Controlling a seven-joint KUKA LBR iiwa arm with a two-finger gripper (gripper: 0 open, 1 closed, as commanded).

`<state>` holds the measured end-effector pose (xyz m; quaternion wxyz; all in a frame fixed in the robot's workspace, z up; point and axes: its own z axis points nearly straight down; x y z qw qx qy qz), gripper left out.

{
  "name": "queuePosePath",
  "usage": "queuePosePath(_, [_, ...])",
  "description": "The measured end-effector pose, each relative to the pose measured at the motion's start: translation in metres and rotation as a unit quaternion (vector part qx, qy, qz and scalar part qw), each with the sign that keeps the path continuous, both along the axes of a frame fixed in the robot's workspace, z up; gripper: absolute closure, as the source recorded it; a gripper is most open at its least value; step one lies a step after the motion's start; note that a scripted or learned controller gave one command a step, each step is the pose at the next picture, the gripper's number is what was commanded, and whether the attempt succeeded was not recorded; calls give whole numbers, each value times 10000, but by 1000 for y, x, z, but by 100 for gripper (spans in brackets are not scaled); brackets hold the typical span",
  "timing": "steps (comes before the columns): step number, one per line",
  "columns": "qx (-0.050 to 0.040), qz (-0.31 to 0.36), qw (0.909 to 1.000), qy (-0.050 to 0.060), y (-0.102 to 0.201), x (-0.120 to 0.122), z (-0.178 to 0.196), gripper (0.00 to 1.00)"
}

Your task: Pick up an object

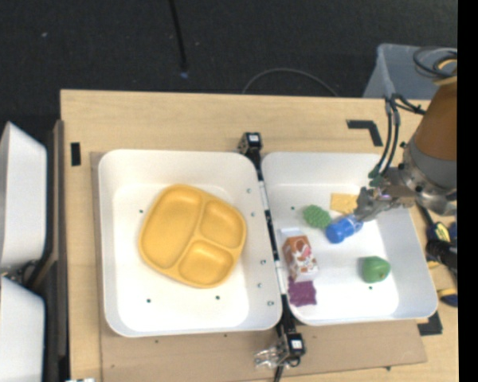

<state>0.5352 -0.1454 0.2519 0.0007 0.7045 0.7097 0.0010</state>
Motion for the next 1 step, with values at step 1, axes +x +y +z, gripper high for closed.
queuePosePath(1, [-3, -8, 10000, 7, 49, 0, -10, 100])
